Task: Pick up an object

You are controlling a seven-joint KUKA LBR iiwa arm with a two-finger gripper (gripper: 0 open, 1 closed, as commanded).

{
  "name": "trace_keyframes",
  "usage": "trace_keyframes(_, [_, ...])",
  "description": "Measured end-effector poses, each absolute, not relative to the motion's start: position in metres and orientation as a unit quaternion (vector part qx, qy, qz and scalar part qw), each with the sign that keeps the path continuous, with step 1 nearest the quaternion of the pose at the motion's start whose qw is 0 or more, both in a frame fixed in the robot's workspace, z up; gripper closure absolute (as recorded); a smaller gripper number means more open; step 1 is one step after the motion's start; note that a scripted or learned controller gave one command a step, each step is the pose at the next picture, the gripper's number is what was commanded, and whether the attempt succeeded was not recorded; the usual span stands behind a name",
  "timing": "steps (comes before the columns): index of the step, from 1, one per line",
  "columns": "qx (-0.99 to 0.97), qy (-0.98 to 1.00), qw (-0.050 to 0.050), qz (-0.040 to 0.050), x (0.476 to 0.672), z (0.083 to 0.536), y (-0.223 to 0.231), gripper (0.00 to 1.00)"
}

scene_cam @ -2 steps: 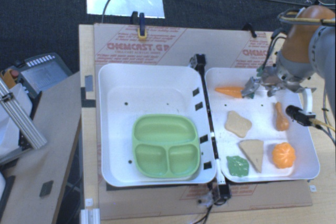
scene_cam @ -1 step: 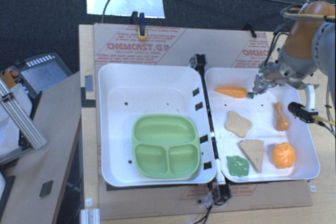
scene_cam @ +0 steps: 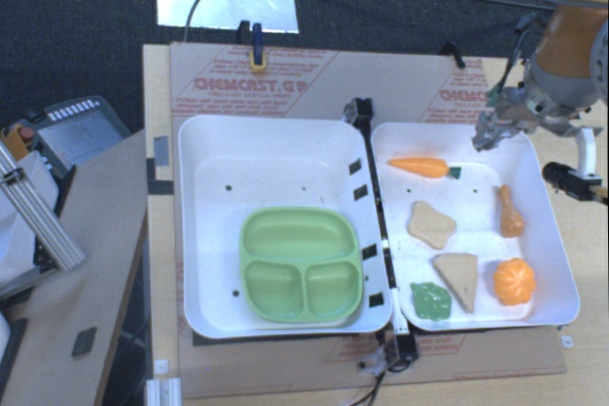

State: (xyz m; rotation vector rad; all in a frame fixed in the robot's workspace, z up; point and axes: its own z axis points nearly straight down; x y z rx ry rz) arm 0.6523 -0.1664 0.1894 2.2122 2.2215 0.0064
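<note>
The right bin [scene_cam: 547, 204] holds an orange carrot [scene_cam: 419, 167] near its far edge, a tan cookie-shaped piece [scene_cam: 431, 224], a tan wedge [scene_cam: 460, 278], a green leafy piece [scene_cam: 430, 301], an orange drumstick-shaped piece [scene_cam: 510, 211] and a round orange fruit [scene_cam: 514, 281]. My gripper [scene_cam: 487, 136] hangs over the far right corner of this bin, to the right of the carrot and above it. Nothing shows between its fingers.
The left bin [scene_cam: 205, 166] bears a green three-compartment plate [scene_cam: 301, 263] in its near half. A black divider [scene_cam: 371, 204] runs between the bins. Cardboard [scene_cam: 314, 81] lies under both. A cable crosses the dark floor behind, and a grey table stands at the left.
</note>
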Motion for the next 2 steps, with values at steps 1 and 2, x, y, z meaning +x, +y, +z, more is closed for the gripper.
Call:
trace_keyframes(1, [0.705,0.709,0.003,0.0017,0.654,0.229,-0.167,1.00])
trace_keyframes(2, [0.704,0.710,0.000,0.0011,0.656,0.220,-0.117,1.00])
